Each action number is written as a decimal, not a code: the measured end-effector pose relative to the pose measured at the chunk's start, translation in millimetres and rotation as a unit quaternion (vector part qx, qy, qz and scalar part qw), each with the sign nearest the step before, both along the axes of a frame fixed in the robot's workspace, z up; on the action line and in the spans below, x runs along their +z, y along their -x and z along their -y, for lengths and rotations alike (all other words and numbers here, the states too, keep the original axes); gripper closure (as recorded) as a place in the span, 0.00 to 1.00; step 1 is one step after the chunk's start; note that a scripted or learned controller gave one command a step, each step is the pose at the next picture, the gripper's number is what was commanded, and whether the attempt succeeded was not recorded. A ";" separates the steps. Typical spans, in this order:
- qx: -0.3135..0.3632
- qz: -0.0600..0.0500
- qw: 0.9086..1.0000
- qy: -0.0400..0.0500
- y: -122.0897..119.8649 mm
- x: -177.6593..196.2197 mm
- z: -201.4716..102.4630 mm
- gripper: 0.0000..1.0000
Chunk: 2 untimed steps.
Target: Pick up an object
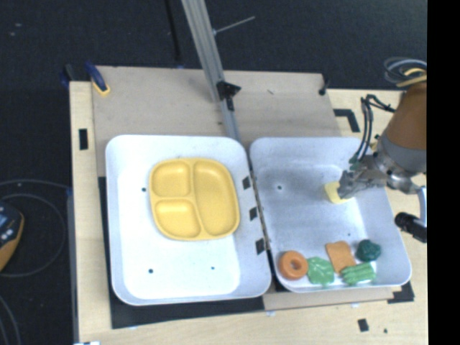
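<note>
Two shallow white bins sit side by side on the bench. The left bin [129, 264] holds a yellow divided plate [194, 198] with three compartments, which lies a little above the centre of that bin. The right bin [302, 171] holds several small things.

The arm [408, 131] comes in from the right edge of the frame, with its orange band above the grey wrist. The gripper [350, 185] is low over the right half of the right bin, in the middle height of the frame. I cannot tell how wide it is opened, because its tip is dark and small here.

Just at the left of the tip, and touching it or nearly so, lies a pale yellow object [333, 192]. A small part of it is visible; the rest is covered by the gripper. Its long axis seems to run from lower left to upper right, toward the gripper, but this is not sure. I cannot tell if the gripper has hold of it.

The other things are grouped along the lower edge of the right bin, well apart from the gripper. From left to right: an orange ring [292, 264], a light green lump [320, 272], an orange-brown block [339, 254], a green long piece [358, 272] lying nearly horizontal, and a dark green round thing [369, 250] in the lower right corner.
</note>
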<state>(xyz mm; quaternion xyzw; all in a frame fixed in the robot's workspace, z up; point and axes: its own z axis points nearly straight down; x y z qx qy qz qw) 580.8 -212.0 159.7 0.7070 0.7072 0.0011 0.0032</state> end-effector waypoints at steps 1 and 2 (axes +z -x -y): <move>0.001 0.000 1.000 0.000 -2.8 44.1 2.2 1.00; 0.001 -0.001 1.000 -0.001 -3.6 58.9 3.6 1.00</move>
